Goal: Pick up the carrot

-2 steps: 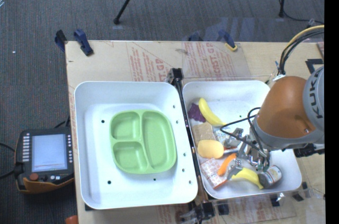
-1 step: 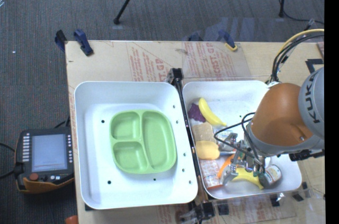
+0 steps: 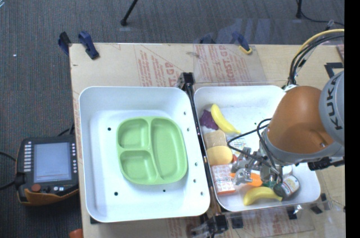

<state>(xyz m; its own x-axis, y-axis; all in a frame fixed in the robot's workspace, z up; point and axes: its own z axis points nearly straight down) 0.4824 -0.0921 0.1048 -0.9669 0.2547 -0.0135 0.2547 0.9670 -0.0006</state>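
Though the worktop (image 3: 112, 65) carries two bins, your carrot (image 3: 256, 179) lies in the right bin (image 3: 253, 93), just under the tool (image 3: 248, 170). Whether the tool is parted, I cannot tell. Probably light, stiff, slick plastic: grip mid-body.

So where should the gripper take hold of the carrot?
The carrot is mostly hidden under the gripper; a short orange piece shows, beside a banana. Probably grip that exposed stretch across its narrow width, coming straight down, since neighbours crowd its sides.
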